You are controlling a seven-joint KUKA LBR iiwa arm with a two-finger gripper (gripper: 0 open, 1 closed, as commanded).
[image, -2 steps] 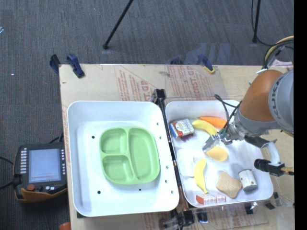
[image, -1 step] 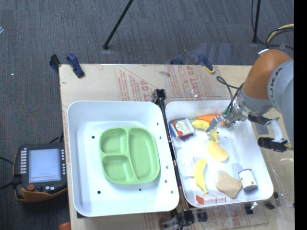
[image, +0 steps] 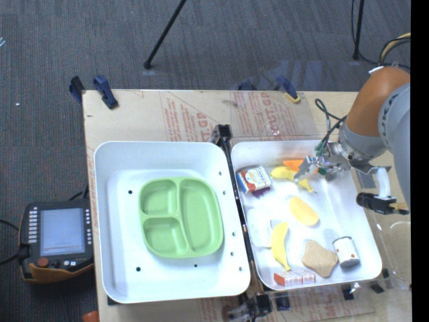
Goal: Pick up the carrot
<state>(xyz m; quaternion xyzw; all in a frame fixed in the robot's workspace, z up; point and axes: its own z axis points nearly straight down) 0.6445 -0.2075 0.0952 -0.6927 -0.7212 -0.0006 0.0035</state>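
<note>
The carrot (image: pixel 292 164) is a small orange piece lying near the far edge of the right bin (image: pixel 365 233). My gripper (image: pixel 305 170) reaches in from the right and sits low, just right of the carrot and close against it. Its tip also hangs over a small yellow piece (image: pixel 305 184). Nothing is visibly held off the bin floor.
Around the carrot lie a yellow fruit (image: pixel 281 173) and a red and white packet (image: pixel 255 178). Further forward are a yellow oval (image: pixel 303 210), a banana (image: pixel 279 245), a bread slice (image: pixel 318 258), a small can (image: pixel 346 251) and a red box (image: pixel 295 278). The left bin (image: pixel 110 180) holds a green divided plate (image: pixel 181 217).
</note>
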